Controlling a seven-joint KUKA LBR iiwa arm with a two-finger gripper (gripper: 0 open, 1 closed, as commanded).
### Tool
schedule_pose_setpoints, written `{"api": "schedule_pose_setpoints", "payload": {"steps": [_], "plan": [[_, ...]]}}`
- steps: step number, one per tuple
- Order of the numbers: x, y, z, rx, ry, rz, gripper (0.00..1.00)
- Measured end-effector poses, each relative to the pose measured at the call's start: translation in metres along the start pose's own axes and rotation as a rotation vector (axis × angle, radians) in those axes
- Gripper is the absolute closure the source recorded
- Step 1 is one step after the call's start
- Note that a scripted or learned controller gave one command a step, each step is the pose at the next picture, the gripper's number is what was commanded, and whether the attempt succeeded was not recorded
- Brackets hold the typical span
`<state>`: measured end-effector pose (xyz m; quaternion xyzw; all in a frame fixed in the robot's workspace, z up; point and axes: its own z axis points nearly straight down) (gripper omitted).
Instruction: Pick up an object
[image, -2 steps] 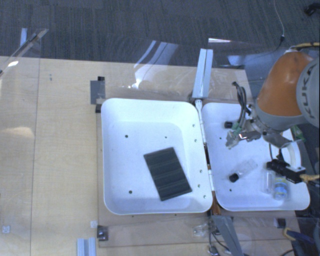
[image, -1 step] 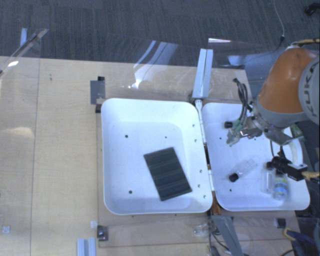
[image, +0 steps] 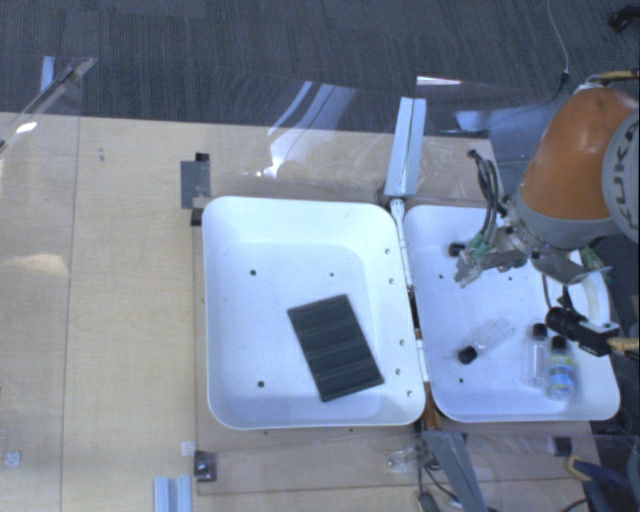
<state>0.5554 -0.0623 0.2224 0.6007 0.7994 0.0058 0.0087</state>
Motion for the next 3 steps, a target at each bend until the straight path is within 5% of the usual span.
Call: {"api": "schedule_pose_setpoints", "payload": {"steps": [3], "plan": [[0.001,0.007,-0.032,-0.017,-0.007,-0.02,1.0]]}}
